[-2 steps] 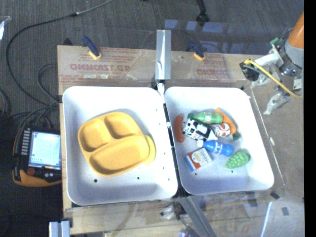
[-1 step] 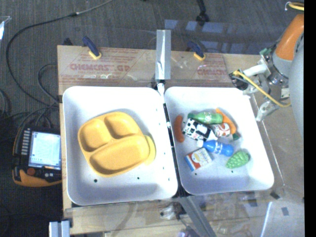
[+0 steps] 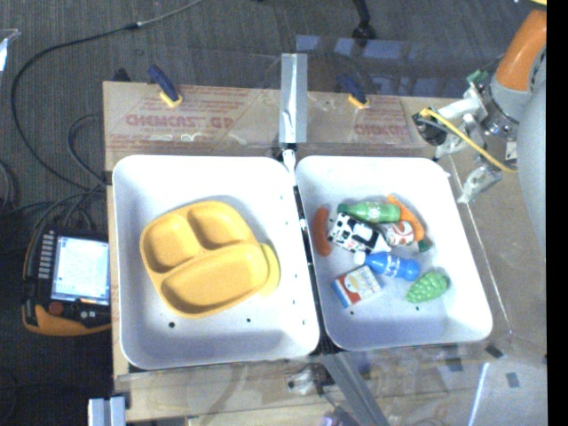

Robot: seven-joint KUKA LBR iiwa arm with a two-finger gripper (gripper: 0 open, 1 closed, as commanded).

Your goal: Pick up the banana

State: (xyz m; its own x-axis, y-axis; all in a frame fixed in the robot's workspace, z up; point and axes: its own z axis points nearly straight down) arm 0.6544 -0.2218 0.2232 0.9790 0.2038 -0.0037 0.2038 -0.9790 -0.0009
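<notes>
Pre-reach step: arm (image 3: 524, 51) parked at 2 o'clock, outside the right bin (image 3: 461, 327). End effector (image 3: 470, 162) hangs just off the rim; can't tell its state. No clear banana among the clutter (image 3: 382, 247). The left bin (image 3: 133, 327) holds a yellow tray (image 3: 209, 257). Next: locate the target, then descend.

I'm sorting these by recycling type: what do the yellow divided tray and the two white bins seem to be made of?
The yellow divided tray looks like moulded plastic with a matte finish: even colour, rounded compartment edges. The left bin and right bin look like smooth, thin, slightly glossy plastic, judging by their rounded rims; coated metal can't be excluded.
</notes>
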